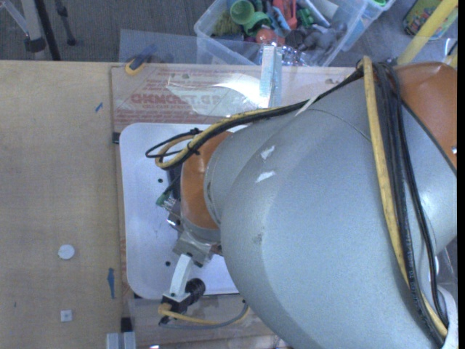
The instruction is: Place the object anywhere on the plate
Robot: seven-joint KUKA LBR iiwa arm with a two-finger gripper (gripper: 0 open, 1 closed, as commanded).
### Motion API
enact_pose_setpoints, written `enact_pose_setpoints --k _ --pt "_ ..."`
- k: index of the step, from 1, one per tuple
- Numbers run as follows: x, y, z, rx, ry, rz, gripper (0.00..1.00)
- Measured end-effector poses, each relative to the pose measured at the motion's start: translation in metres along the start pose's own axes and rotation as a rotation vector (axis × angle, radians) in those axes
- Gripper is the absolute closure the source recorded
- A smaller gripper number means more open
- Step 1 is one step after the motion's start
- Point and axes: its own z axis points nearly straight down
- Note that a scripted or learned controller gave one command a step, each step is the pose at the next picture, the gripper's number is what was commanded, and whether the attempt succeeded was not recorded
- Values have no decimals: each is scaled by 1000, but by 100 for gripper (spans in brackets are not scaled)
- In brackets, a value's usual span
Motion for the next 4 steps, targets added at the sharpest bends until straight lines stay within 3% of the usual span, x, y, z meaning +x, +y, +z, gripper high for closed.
enact_pose_setpoints --k 1,4 --pt "0 0 0 -1 1 0 0" --pt "1 0 0 -1 2 0 0"
